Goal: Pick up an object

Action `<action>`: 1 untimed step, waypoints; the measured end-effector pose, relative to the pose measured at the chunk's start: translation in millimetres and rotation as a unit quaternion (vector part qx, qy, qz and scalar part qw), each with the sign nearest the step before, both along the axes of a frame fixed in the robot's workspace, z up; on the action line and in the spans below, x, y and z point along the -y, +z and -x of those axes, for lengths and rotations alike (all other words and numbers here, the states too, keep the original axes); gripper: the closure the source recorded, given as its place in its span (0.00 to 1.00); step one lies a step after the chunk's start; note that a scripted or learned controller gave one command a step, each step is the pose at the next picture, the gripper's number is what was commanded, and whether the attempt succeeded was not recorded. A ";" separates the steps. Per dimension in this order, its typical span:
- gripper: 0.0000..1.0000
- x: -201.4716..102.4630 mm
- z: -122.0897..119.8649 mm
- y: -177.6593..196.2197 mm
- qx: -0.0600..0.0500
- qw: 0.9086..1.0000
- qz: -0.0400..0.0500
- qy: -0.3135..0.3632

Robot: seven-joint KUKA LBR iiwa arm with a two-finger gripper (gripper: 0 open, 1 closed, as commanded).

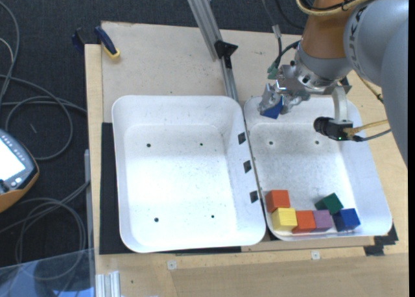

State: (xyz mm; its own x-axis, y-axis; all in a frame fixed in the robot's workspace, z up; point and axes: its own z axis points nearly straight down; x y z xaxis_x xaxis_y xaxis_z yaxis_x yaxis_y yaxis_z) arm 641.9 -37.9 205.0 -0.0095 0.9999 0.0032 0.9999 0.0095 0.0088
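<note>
My gripper (pixel 272 104) hangs over the far left corner of the right bin (pixel 305 159), shut on a small blue block (pixel 272 109) that shows between its fingers, lifted above the bin floor. Several coloured blocks lie in a cluster at the near edge of that bin: an orange one (pixel 278 199), a yellow one (pixel 283 217), a second orange one (pixel 303 220), a purple one (pixel 323 220), a green one (pixel 331 203) and a blue one (pixel 347 219).
The left bin (pixel 175 172) sits beside the right one. A slanted metal pole (pixel 204 17) rises from behind the bins near the gripper. Cables trail from the arm's wrist. A blue-and-yellow tool (pixel 107 41) lies at the bench's far left corner.
</note>
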 end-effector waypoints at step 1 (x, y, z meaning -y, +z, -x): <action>1.00 -66.1 -1.5 19.4 -0.002 1.000 0.000 0.000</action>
